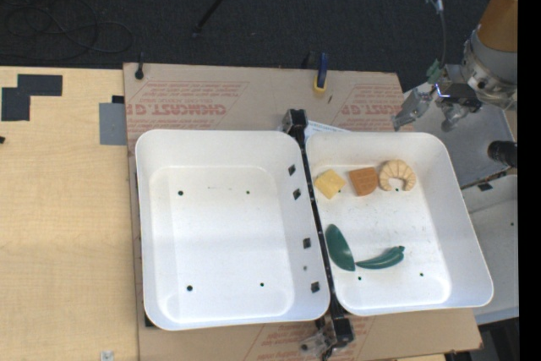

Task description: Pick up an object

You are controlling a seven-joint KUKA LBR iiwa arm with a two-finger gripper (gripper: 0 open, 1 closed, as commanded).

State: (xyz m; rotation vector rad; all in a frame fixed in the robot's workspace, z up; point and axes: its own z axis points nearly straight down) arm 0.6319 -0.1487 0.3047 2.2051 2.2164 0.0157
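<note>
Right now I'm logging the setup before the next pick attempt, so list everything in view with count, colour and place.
bins: two, white, side by side on the bench.
yellow block: one, pale yellow, right bin, upper left.
tan block: one, orange-tan, right bin, beside the yellow block.
croissant-shaped piece: one, beige, right bin, right of the tan block.
green curved piece: one, dark green, right bin, lower middle.
cardboard sheet: one, brown, under the bins.
clamp: one, blue and yellow, cardboard's far edge.
gripper: one, grey, above the right bin's far right corner.
</note>
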